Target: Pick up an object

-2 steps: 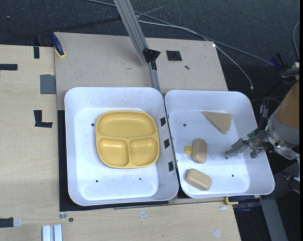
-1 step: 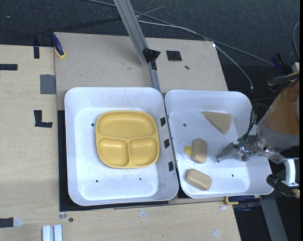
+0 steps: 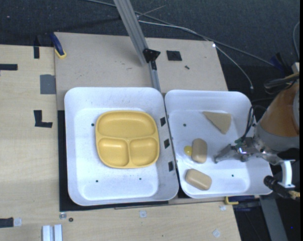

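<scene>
The right bin (image 3: 242, 102) holds a tan wedge-shaped piece (image 3: 218, 120) near its back, a tan rounded lump (image 3: 199, 150) in the middle with a small yellow bit (image 3: 188, 149) at its left side, and a tan oblong lump (image 3: 198, 179) near the front. My gripper (image 3: 220, 157) reaches in from the right, low over the bin floor, with its grey fingers pointing left. Its tips stop a short way right of the rounded lump, apart from it, and nothing shows between the fingers.
The left bin (image 3: 79, 134) carries a yellow three-compartment plate (image 3: 127, 138). A grey pole (image 3: 134, 26) slants down to the gap between the bins. Cables cross the dark floor behind the bench. The arm's orange band (image 3: 284, 114) sits at the right edge.
</scene>
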You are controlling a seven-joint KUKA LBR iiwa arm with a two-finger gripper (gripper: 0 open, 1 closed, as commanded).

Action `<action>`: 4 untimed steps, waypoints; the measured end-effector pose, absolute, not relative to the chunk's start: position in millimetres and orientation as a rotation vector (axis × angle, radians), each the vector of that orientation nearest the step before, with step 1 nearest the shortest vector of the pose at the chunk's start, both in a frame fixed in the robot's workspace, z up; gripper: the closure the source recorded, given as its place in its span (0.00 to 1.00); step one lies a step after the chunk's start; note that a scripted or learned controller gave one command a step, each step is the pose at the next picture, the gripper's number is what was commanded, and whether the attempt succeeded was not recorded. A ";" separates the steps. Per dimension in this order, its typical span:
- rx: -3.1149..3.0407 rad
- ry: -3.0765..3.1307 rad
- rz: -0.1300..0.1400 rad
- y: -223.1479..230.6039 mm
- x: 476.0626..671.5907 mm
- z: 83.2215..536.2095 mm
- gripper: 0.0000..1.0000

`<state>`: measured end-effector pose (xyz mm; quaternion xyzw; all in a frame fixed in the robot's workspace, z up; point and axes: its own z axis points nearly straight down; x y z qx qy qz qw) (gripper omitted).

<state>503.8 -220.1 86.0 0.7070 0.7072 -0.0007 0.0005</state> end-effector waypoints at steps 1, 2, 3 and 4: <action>2.217 2.218 0.001 -220.2 505.3 98.1 1.00; 2.220 2.223 -0.001 -220.4 513.7 154.7 1.00; 2.221 2.223 -0.001 -220.0 511.5 194.6 1.00; 2.219 2.223 0.000 -219.6 512.0 234.3 1.00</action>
